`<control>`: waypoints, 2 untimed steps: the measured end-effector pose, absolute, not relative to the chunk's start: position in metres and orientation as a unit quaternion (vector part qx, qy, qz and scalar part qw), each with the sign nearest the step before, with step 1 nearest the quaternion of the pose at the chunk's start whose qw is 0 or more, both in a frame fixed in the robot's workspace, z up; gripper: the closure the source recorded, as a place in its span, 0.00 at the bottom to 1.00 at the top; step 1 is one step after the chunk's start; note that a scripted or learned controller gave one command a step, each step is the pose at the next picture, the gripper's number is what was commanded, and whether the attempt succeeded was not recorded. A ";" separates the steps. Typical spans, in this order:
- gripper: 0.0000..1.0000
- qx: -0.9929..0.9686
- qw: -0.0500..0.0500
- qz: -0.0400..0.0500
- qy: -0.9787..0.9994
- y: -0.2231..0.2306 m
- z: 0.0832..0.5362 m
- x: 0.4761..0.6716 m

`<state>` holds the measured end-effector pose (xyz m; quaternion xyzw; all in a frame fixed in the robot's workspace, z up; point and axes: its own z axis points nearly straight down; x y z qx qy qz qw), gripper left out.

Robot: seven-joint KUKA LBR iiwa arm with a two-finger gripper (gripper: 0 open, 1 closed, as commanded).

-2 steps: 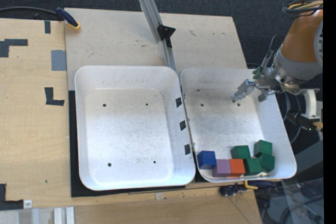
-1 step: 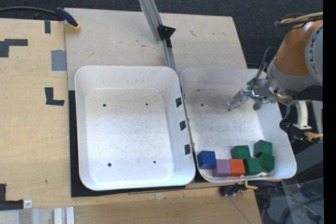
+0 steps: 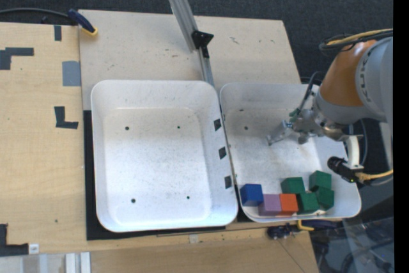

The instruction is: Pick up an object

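The tool [image 3: 279,136] hangs over the middle of the right bin [image 3: 255,99], right of frame centre, its grey fingers slanting down and left toward the bin floor. Whether they are spread or pressed together I cannot tell at this size, and nothing shows between them; they seem to be over bare white floor, well apart from any block.

The arm [image 3: 348,83], grey with an orange band, comes in from the right edge of the frame above the bin's far side.

The blocks lie huddled along the bin's lower rim, at lower right of the frame: a blue block [image 3: 252,194] at the left end, then a purple block [image 3: 272,203] and an orange block [image 3: 289,202] touching each other, then several green blocks [image 3: 312,190] piled close together to the right.

These look like small, stiff, light cubes, neither fragile nor soft, with smooth faces that could slip under a skewed pinch. The blue block is probably the easiest take, standing slightly apart, gripped across two opposite flat faces. The others are packed tight, leaving little room for fingers.

The left bin [image 3: 102,99] sits just beside, on the bench [image 3: 38,73].
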<state>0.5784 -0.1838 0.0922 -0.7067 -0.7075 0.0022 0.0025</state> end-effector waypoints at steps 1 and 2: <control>1.00 -0.706 0.001 0.000 -0.708 -0.183 0.105 0.580; 1.00 -0.707 -0.002 -0.001 -0.708 -0.182 0.169 0.579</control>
